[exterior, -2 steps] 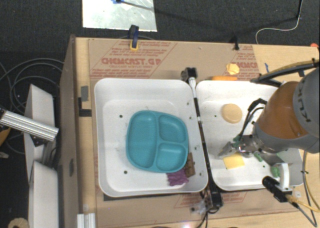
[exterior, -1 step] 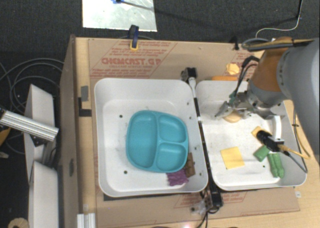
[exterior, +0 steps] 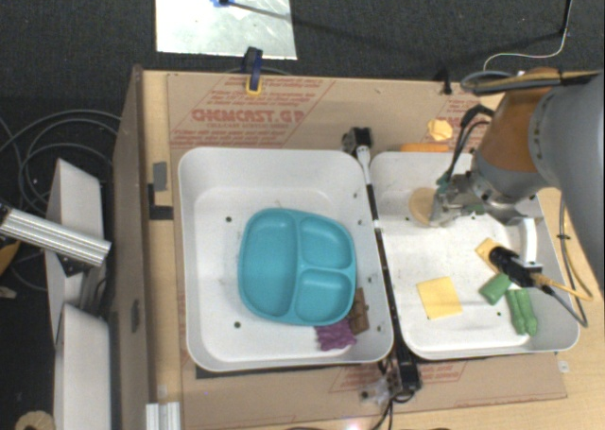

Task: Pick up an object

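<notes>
Reaching in from the right side of the view, the grey arm has its end effector low in the right bin, near the bin's back left corner. A tan round piece lies flat on the bin floor there, and it is the thing closest to the end effector. It sits just beside the end effector, on the side toward the left bin. The two are so close that they may be touching, but I cannot tell for sure. The piece is round like a coin, so it has no long side, and a grab could come from any way around. I cannot tell how far open the end effector is, and I see nothing held in it. My guess is that the next move needs only a tiny slide toward the left bin, so the end effector sits right over the piece and not on its edge. The other things are farther off. A yellow square and some green pieces lie nearer the front of the same bin, and a blue plate lies in the left bin.
</notes>
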Available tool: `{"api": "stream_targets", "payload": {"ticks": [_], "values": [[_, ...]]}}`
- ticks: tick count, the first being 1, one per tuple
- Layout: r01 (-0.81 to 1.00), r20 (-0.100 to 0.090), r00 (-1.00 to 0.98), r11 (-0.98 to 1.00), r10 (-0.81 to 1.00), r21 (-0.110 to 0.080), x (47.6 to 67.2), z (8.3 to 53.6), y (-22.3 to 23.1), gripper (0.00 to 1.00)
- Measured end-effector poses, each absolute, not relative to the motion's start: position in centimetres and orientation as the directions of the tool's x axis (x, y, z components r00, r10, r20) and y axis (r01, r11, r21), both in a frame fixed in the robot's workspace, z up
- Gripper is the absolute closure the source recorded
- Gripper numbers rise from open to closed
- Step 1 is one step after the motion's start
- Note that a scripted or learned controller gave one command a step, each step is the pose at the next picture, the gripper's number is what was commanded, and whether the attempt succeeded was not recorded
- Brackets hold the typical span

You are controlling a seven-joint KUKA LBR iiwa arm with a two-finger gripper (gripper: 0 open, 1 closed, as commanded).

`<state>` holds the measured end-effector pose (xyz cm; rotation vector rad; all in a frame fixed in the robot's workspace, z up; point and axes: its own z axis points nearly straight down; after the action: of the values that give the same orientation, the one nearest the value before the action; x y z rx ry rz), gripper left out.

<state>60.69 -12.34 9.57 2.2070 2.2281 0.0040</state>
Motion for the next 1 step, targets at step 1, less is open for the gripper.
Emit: {"api": "stream_targets", "payload": {"ticks": [1], "values": [[1.0, -0.006, 0.004, -0.004, 1.0, 0.01, 56.37, 20.26, -17.94, 1.0]]}}
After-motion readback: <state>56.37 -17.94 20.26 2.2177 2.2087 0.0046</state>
